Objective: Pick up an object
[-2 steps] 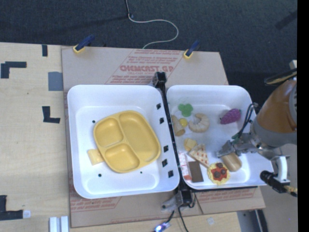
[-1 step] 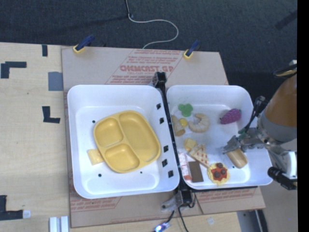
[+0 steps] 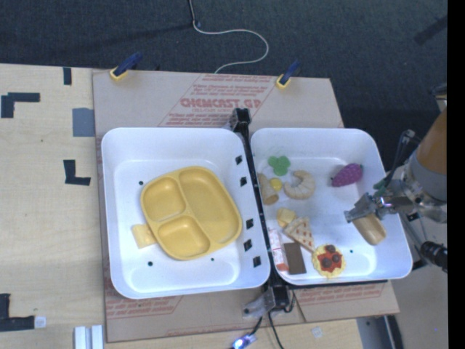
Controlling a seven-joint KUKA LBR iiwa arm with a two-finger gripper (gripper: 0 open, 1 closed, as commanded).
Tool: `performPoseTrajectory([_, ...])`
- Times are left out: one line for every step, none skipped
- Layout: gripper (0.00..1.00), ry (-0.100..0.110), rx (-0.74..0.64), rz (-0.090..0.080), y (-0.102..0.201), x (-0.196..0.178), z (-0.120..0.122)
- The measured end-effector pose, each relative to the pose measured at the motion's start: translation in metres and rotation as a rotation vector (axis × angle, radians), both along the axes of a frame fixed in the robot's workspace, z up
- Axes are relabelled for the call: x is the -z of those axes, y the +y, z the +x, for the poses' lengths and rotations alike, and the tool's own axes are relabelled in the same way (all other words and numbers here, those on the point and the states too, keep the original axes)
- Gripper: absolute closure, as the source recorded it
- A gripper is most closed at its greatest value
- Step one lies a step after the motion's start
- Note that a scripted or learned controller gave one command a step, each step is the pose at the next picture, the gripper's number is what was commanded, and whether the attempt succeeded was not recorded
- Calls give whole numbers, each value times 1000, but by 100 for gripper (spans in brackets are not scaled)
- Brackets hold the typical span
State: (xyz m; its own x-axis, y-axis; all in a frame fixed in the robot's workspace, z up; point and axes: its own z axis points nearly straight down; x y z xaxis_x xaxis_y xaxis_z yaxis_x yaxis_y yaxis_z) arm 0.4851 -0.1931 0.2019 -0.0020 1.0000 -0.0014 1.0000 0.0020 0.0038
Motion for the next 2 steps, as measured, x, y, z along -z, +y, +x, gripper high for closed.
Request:
performPoseTrajectory([100, 3, 0, 1, 1, -24, 1])
performPoseTrajectory([100, 6, -4, 3, 54, -15, 8])
